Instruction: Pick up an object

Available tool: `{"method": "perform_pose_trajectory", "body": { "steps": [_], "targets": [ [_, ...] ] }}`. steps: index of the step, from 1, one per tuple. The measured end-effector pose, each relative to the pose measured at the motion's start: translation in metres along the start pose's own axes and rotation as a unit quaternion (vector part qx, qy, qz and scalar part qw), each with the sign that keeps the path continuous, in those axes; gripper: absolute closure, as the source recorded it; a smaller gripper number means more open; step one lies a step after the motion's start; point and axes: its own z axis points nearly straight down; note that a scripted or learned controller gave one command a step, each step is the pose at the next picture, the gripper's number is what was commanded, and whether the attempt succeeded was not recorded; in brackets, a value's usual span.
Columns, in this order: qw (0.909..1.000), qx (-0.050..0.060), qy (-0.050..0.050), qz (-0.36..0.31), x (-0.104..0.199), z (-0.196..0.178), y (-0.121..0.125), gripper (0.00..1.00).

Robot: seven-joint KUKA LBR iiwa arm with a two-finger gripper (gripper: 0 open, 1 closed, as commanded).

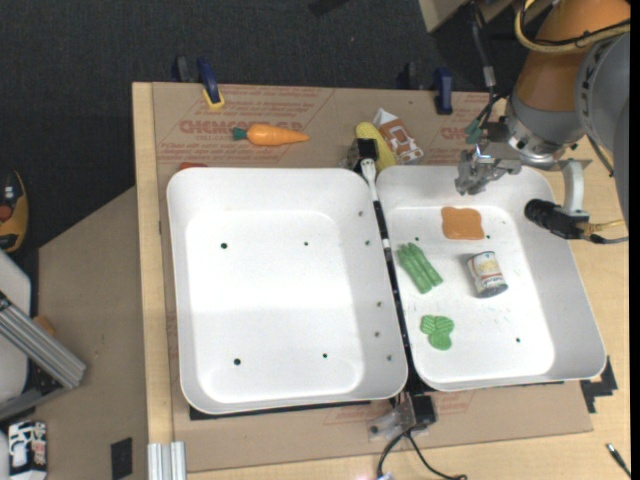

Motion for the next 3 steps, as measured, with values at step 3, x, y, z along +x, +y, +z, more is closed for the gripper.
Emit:
{"method": "perform_pose_trajectory", "body": {
  "steps": [3],
  "targets": [
    [1.0, -0.003, 0.001, -0.004, 0.238, -0.014, 0.0, 1.0]
  ]
}}
